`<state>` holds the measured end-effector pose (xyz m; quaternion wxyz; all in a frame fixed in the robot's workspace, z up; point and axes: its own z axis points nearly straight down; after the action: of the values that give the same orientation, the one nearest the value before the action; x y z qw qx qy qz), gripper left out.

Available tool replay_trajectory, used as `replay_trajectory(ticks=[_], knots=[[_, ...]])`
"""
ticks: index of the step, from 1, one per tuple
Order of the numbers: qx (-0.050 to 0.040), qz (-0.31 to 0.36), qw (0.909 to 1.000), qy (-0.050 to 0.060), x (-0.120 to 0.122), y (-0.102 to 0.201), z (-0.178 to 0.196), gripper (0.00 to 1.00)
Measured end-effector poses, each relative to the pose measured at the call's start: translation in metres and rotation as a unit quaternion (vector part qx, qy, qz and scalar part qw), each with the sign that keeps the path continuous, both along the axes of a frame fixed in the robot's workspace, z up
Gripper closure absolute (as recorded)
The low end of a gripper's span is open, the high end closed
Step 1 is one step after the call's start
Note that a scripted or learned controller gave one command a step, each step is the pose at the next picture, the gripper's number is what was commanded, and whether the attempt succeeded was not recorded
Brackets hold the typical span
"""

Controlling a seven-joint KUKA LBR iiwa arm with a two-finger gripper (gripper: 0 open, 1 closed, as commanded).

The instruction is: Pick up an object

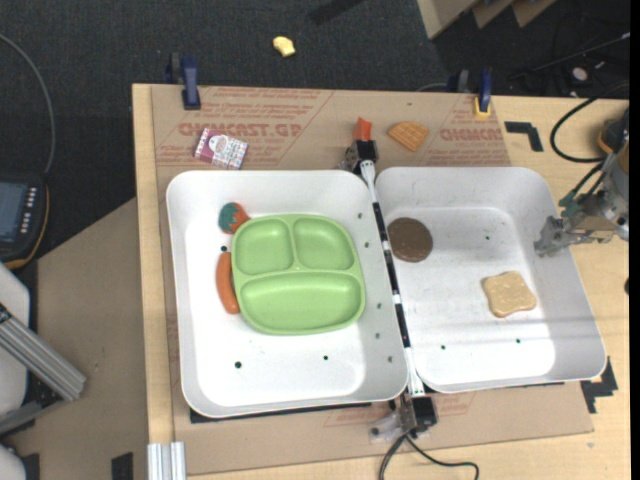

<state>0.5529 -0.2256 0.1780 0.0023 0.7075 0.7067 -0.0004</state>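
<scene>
Red print "CHEMCAST GP" on the brown board, repeated at right

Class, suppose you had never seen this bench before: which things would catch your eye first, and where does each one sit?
The green divided plate in the left bin stands out most, with an orange sausage-shaped piece lying against its left edge. In the right bin lie a brown disc near the divider and a tan toast slice further right. The tool sits at that bin's right rim.

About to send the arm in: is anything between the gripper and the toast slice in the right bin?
Nothing visible. The gripper sits at the right bin's right rim; the toast slice lies on bare floor below-left of it. The brown disc is off to the left.
</scene>
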Motion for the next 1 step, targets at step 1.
replay_trajectory(ticks=[1], knots=[[0.0035, 0.0, 1.0, 0.004, -0.0772, 0.021, 0.0124, 1.0]])
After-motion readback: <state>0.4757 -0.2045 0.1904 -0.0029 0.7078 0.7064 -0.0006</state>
